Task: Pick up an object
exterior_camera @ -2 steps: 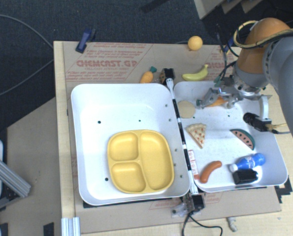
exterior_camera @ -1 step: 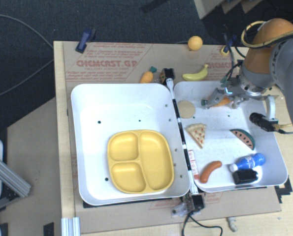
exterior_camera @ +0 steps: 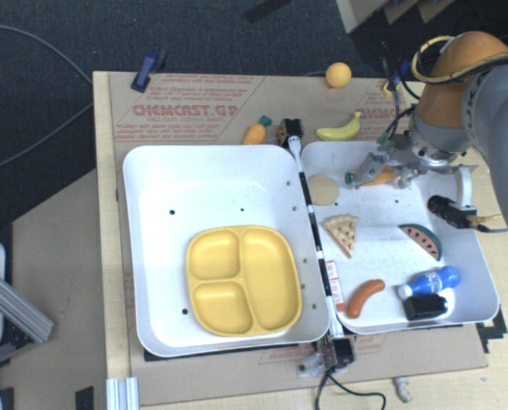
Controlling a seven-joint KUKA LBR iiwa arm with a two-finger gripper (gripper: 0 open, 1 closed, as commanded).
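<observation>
I see the bench [exterior_camera: 108, 254] carrying two white bins. The left bin [exterior_camera: 151, 186] holds a yellow divided plate [exterior_camera: 243, 278], well away from the jaws [exterior_camera: 375, 171]. The right bin [exterior_camera: 471, 267] has the arm [exterior_camera: 458, 84] reaching into its far corner. The jaws sit low over something orange [exterior_camera: 382, 178]; whether they are apart or clamped on it I cannot tell. A tan round piece [exterior_camera: 324, 190] lies just beside the jaws toward the left bin. A pizza slice [exterior_camera: 342, 232] and a watermelon slice [exterior_camera: 421, 239] lie nearer the camera, and past them a sausage [exterior_camera: 364, 296] and a blue bottle [exterior_camera: 429, 284]. A banana [exterior_camera: 339, 129] lies on the bench just outside the bin, near the jaws.
</observation>
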